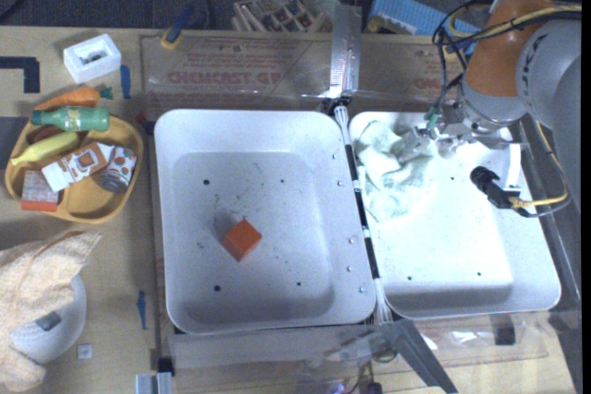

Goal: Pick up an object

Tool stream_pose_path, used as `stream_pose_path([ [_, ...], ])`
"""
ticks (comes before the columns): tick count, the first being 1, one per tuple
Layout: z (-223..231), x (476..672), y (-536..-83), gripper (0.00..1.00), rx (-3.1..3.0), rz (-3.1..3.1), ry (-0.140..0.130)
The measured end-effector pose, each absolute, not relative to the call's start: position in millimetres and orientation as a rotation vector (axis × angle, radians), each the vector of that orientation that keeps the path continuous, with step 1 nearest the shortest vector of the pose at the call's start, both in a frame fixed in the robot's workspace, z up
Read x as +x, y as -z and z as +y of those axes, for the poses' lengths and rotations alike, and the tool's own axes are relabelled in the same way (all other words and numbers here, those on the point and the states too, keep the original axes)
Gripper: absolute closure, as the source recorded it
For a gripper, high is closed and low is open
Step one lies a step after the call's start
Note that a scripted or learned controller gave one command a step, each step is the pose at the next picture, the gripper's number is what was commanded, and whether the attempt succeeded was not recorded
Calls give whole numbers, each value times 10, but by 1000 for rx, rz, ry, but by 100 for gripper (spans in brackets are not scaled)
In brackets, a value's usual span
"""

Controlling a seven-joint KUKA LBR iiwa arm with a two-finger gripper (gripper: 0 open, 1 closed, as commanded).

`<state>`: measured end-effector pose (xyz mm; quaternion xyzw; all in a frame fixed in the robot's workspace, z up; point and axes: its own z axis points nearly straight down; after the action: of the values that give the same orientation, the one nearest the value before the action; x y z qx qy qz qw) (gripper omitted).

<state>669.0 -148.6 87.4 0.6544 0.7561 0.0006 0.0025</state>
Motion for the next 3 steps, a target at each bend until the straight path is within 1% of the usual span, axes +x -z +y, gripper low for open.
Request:
stream_pose_path([
  [1,-1150,6690,-878,0,1936,2466,-2],
  [2,-712,6570,-1831,0,2126,2311,0],
  [3,-986,6344,-972,0,2180,2260,-1],
])
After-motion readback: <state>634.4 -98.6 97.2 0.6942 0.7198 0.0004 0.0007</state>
